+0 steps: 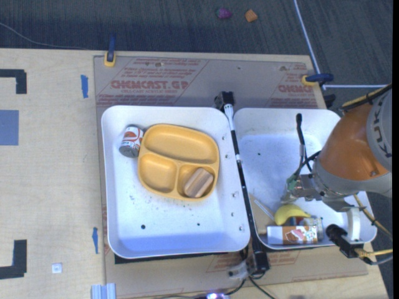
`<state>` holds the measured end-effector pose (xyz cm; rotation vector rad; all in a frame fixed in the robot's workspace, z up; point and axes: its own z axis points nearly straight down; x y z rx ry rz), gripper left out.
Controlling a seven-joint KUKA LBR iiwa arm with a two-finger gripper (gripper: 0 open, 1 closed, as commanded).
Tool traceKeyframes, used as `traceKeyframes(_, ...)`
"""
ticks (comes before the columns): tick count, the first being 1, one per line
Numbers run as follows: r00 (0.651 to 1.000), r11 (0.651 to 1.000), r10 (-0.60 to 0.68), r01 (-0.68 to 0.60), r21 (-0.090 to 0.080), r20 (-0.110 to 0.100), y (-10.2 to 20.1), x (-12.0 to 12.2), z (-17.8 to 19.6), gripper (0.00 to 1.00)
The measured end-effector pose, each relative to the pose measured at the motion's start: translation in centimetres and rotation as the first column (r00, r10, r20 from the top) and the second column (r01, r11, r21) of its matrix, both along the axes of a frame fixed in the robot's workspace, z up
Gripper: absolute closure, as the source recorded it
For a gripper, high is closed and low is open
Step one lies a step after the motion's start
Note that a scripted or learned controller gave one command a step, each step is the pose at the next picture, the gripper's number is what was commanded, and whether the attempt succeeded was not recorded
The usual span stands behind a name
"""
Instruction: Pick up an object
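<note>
Nearest the camera, a white-and-orange packet [293, 233] is lying flat along the near wall of the right bin [268, 148]. A banana [290, 214] is sitting just behind it, touching or nearly so. These two are looking like the likeliest targets, since the gripper [298, 189] is hanging just on the far side of the banana. Nothing is visibly being held. The wrist is blocking the tool end, so I can't tell how far open the gripper is.

To do the pick well, the gripper should be centring over the banana's middle and closing across its narrow width. It should be staying clear of the packet and the near wall, as crowding there is risking a missed or double grab. A straight lift is probably safest.

The arm [352, 148] is reaching in from the right, with its orange band above the right bin's right side. The wrist is pointing down and leftward toward the near corner.

Further out, the left bin [162, 235] is holding a yellow divided tray [177, 143] with a brown roll [198, 182] in its near-right compartment. A small can [131, 141] is lying against the tray's left edge. All of these are well apart from the gripper.
</note>
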<state>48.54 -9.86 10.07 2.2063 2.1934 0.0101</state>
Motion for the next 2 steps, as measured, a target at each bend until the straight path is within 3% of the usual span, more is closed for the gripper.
traceKeyframes(1,1.0,1.0,0.0,0.0,0.0,-0.001,0.0,0.0,0.0,0.0)
traceKeyframes(2,1.0,1.0,0.004,-0.004,0.013,-0.015,0.3,-0.3,-1.1,0.0)
